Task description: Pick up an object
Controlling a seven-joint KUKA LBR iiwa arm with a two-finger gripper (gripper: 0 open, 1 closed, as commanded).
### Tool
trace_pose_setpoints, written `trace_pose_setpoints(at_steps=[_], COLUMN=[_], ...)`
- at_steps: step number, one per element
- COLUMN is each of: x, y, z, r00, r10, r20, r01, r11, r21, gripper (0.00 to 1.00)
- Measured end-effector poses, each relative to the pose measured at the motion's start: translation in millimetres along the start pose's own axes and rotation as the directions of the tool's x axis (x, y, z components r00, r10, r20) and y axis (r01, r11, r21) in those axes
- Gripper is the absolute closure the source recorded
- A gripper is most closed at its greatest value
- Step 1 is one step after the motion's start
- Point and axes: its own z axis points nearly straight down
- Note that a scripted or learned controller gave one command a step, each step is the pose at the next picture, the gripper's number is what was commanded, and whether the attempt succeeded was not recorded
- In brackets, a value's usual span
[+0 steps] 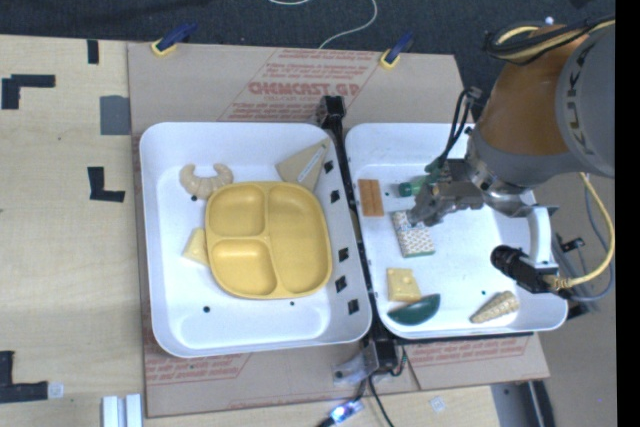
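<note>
**Asker:** What lies on the bench?

**Describer:** Two shallow white bins sit side by side on a cardboard sheet. The left bin [165,215] holds a yellow divided plate [268,239] with three compartments, lying flat near the middle. A tan curved piece [205,179] lies just beyond the plate's upper left edge, a pale yellow wedge [195,246] pokes out from under its left side, and a beige triangular piece [306,164] leans near the divider.

**Asker:** And the right bin?

**Describer:** The right bin [470,265] holds small items, apart from one another: an orange-brown rectangular block [370,197] near the divider, a speckled grey-white block [413,236] in the middle, a yellow cheese-like square [403,284] below it, a dark teal curved piece [415,309] at the front edge, and a pale cone-shaped piece [496,307] at the front right.

**Asker:** Where is the arm?

**Describer:** It reaches in from the right, grey with an orange band. The gripper [432,200] hangs low over the right bin, just above the speckled block. Something small and green [407,187] shows beside its tip. I cannot tell whether the jaws are spread or closed.
</note>
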Motion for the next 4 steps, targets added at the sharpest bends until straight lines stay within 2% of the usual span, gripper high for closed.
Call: trace_pose_setpoints(at_steps=[1,2,3,4], x=[-11.1,-2.8,-9.7,-1.0], y=[-8.5,-4.0,7.2,-5.2], z=[-15.2,-17.8,-10.2,0.4], r00=[1.000,1.000,1.000,1.000], r10=[0.002,0.000,0.002,0.003], r20=[0.001,0.000,0.002,0.001], r01=[-0.002,0.000,-0.002,-0.003], r11=[1.000,1.000,1.000,1.000], r21=[-0.003,-0.001,-0.001,0.001], gripper=[1.00,1.00,1.00,1.00])
